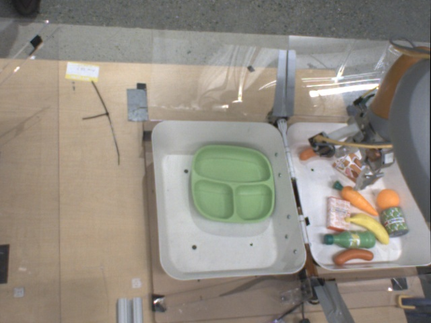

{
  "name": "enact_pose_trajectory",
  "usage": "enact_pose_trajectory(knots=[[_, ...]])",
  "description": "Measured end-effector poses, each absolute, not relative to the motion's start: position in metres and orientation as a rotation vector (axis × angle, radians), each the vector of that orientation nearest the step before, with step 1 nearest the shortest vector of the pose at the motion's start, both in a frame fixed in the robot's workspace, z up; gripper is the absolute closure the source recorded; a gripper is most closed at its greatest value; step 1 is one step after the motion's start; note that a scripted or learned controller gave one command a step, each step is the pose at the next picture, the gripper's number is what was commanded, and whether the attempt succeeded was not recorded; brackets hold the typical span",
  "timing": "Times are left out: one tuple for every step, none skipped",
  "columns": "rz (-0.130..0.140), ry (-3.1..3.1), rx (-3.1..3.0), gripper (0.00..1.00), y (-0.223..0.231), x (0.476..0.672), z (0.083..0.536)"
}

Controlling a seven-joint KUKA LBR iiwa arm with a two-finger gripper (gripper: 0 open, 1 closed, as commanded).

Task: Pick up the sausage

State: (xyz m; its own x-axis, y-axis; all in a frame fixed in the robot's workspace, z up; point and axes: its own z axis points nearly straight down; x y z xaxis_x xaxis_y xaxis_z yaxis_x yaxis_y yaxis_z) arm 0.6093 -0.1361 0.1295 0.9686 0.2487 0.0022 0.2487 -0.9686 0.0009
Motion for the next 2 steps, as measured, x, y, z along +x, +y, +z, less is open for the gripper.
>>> enact_pose_trajectory(knots=[[0.004, 0.393, 3.116, 0.0, -0.1361, 0.6093, 0.1296], [0.004, 0.393, 3.116, 0.0, -0.1361, 0.6093, 0.1296]])
